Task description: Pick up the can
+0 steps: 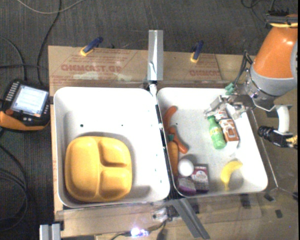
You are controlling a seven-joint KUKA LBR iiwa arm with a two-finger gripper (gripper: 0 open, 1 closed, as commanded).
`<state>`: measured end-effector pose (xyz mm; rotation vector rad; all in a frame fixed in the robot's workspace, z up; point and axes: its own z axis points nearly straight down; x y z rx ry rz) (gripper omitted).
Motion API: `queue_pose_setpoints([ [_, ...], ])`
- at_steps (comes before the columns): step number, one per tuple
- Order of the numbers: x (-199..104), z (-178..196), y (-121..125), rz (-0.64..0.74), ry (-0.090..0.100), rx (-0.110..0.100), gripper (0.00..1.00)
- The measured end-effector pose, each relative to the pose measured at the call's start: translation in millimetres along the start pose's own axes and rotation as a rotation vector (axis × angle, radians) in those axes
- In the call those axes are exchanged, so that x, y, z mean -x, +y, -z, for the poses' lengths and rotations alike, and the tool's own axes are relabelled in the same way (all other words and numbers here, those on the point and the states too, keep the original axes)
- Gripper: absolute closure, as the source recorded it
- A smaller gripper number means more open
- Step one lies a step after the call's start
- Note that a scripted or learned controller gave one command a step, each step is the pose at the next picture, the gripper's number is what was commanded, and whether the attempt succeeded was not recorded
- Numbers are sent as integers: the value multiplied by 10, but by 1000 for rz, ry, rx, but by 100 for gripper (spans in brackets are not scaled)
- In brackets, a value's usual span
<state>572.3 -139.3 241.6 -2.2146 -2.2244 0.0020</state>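
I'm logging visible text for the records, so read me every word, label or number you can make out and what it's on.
"CHEMCAST GP", faint red print on the brown board behind the bins; last letters uncertain.
More red print on the board's right part: too blurred.
Carton, can and pendant screen: too small to read.

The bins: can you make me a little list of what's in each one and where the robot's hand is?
left bin: yellow divided plate
right bin: green bottle, small carton, banana, carrots, white egg, purple can, dark red box
gripper: over the right bin's far side, above the bottle and carton
holding anything: cannot tell
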Motion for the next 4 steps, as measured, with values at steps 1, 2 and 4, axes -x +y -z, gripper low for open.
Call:
queue_pose_setpoints([
  [1,553,-691,460,-48,-4,0,0],
  [2,669,-1468,901,-159,5,-1,0],
  [4,325,-400,961,-369,-3,1,100],
])
